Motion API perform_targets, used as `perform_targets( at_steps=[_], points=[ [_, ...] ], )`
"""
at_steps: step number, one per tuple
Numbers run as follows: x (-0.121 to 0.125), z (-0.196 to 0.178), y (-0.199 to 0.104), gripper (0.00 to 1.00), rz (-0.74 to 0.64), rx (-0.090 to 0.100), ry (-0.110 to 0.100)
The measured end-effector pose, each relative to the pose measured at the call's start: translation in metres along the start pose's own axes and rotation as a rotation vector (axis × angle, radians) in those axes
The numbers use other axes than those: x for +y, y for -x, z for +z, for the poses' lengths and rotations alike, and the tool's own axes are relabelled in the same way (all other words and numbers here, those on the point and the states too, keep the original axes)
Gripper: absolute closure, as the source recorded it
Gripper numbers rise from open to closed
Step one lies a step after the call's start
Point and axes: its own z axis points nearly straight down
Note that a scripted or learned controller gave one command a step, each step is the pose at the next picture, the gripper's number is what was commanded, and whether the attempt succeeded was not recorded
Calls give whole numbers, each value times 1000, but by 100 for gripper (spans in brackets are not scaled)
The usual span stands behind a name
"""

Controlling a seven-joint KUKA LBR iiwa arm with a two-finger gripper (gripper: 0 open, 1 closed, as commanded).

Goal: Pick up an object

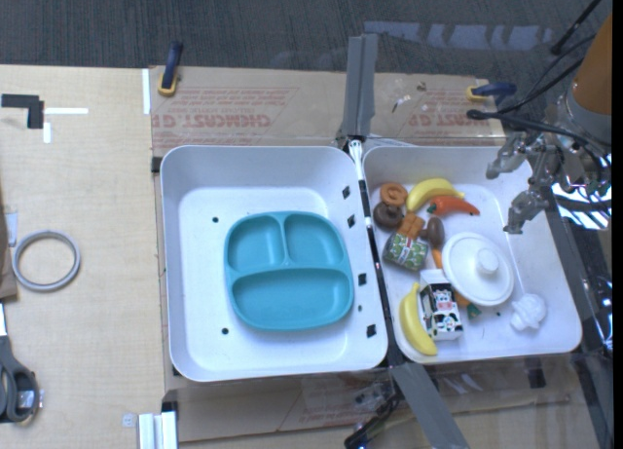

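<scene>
Hovering at the right bin's (560, 252) far right edge: gripper (521, 211), fingers apart, nothing between them. Candidate objects lie to its left and nearer the camera: white lidded bowl (479, 267) closest; orange carrot (454, 206), long axis across the bin.

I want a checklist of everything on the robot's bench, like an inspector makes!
Surface: two white bins side by side, left bin, right bin, on a cardboard-covered bench.
Job's things: right bin holds two bananas, a white lid, a doughnut, an orange carrot-like toy, a cow-print box.
Clutter: blue divided plate in left bin; tape roll on the bench.
Grippers: gripper above the right bin's far right side, holding nothing.
Cables: black cables at upper right.
Surroundings: dark carpet, blue clamps.
</scene>
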Motion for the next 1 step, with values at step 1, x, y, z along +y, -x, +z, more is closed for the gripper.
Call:
perform_targets(
  at_steps=[1],
  points=[
    [58, 124, 6, 0, 220, 1, 0]
  ],
)
